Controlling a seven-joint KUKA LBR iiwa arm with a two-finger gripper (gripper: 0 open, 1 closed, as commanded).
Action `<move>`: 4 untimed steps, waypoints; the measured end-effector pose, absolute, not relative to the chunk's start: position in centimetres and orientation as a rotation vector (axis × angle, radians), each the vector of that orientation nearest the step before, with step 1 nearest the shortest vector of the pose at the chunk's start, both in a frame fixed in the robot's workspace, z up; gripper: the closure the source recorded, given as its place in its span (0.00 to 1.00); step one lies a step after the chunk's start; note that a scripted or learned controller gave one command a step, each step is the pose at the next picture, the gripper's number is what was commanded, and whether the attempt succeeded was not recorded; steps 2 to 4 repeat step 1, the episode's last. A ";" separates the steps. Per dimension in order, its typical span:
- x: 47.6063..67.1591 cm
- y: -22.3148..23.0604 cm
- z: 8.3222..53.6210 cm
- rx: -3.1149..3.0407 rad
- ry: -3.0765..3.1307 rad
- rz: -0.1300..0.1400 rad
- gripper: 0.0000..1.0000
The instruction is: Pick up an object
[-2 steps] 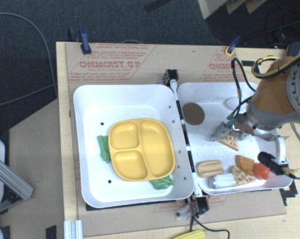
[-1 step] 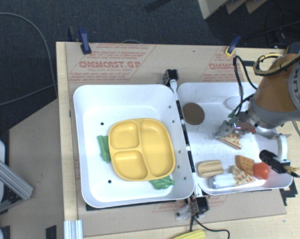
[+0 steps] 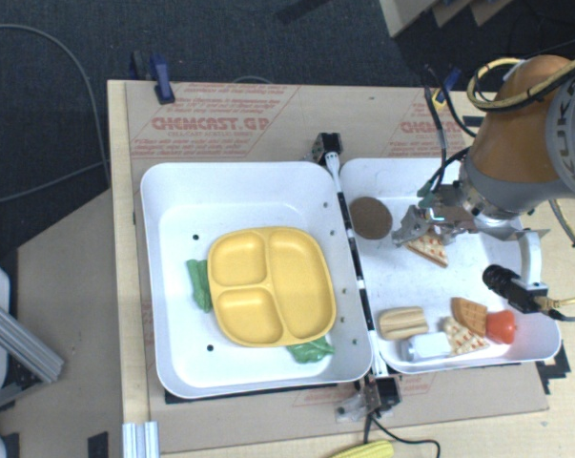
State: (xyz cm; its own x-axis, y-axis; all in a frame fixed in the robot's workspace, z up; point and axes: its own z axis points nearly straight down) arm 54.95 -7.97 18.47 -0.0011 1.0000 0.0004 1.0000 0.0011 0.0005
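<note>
Over the right bin (image 3: pixel 387 175), the gripper (image 3: pixel 422 225) is hanging low, just above a flat, wedge-shaped piece with a tan crust (image 3: pixel 428 248); whether the claw is spread or pressed together cannot be told, since the metal parts are blurring into one another. That wedge is lying near the bin's middle, its long axis running from upper left to lower right, its top edge partly hidden under the gripper. Beside it a round brown disc (image 3: pixel 370 217) is resting flat. Along the near rim a pale bread-like roll (image 3: pixel 401 322), a waffle-textured piece (image 3: pixel 466 321) and a red ball (image 3: pixel 502 326) are crowding together. A yellow three-part plate (image 3: pixel 268 284) is covering green leafy scraps (image 3: pixel 199 282) in the left bin (image 3: pixel 173 198).
</note>
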 end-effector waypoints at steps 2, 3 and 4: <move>53.1 -2.0 25.6 2.220 2.223 0.001 1.00; 53.1 -2.0 25.6 2.220 2.223 0.001 1.00; 53.1 -2.0 25.6 2.220 2.223 0.001 1.00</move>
